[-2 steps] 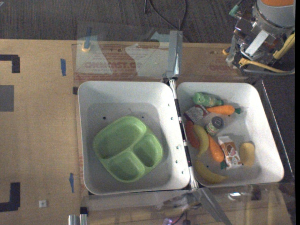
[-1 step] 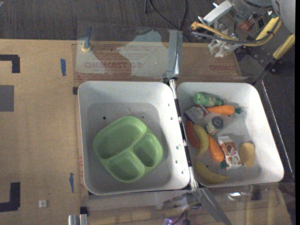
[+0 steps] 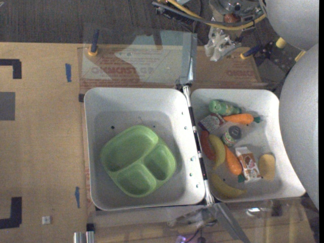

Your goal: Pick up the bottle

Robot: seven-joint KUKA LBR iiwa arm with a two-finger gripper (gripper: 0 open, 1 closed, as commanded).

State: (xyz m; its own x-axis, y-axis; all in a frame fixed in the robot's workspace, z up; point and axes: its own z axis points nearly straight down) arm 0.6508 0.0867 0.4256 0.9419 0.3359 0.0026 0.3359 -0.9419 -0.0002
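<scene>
So this was the approach step: the tool (image 3: pixel 221 43) hung at upper right above the bins, couldn't tell its state. The green bottle (image 3: pixel 224 107) lay in the right bin's (image 3: pixel 271 101) top. Next, probably drop down over it.

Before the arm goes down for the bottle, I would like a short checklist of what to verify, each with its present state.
1. Bottle located: ok. The green bottle lies on its side at the far end of the right bin.
2. Space around it: not ok. An orange carrot lies right beside it, and a small packet is close.
3. Gripper position: not ok. It hangs over the cardboard beyond the bins, not above the bottle.
4. Gripper free of objects: ok, nothing is seen between the fingers.
5. Left bin: ok. The green divided plate is away from the path.
</scene>
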